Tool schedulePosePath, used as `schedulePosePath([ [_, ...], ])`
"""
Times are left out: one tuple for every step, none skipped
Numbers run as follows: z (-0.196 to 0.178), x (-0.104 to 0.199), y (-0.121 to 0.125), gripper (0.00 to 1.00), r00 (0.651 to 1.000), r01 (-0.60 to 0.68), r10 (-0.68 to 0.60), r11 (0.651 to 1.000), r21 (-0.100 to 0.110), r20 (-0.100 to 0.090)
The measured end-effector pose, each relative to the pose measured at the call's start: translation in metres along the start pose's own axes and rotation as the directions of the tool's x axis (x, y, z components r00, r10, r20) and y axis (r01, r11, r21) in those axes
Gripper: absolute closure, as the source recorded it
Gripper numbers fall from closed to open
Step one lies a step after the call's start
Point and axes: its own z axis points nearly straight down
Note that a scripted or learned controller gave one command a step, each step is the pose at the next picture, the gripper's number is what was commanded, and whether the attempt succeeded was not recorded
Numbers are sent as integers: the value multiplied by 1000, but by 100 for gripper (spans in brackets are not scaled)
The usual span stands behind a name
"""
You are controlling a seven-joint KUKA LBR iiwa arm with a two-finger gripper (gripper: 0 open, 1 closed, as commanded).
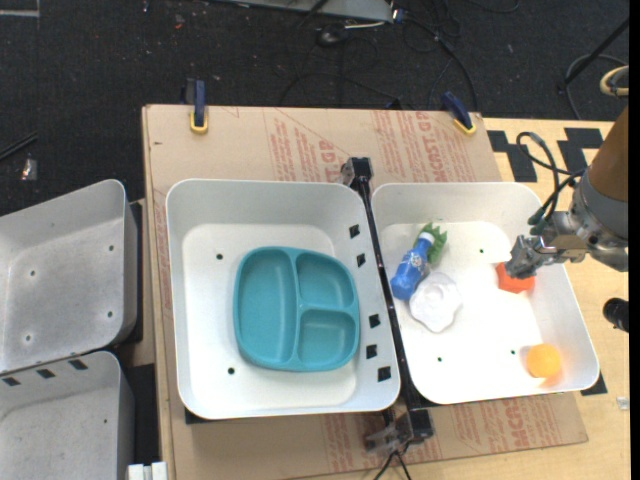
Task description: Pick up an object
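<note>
Over the right bin's [470, 200] 3 o'clock edge, claw [522, 261] just above an orange block [515, 282], finger spread impossible to tell, orange ball [544, 361] at 5 o'clock.

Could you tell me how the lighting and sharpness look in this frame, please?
Camera view: even overhead light, soft shadows inside the white bins; the teal tray shows crisp edges; the gripper above the orange block looks slightly soft; the dark floor is underexposed.
</note>
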Motion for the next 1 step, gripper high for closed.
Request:
schedulePosePath([
  [-3, 48, 16, 100, 1000, 0, 0, 1000, 1, 0],
])
